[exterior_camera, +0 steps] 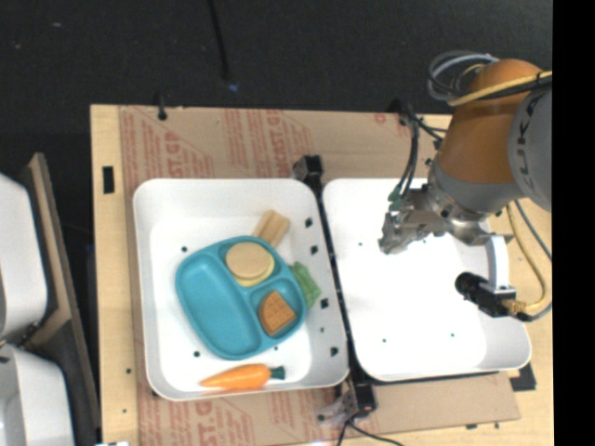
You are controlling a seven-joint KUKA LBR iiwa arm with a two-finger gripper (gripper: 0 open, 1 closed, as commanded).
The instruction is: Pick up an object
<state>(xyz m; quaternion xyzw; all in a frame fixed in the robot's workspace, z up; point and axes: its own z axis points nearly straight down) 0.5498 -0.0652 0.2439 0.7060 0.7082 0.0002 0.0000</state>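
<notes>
1. The left bin (149, 249) holds a blue tray (218, 309) carrying a round biscuit (251, 260) and a brown cracker (276, 312); a carrot (244, 376) lies just below.
2. The end effector (398, 235) hangs over the right bin (437, 342), well apart from them; its tips look blurred, so their spread cannot be told.

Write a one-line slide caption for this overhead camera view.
Claw hovers over the right bin; left bin holds a blue tray, carrot and wooden block.
</notes>
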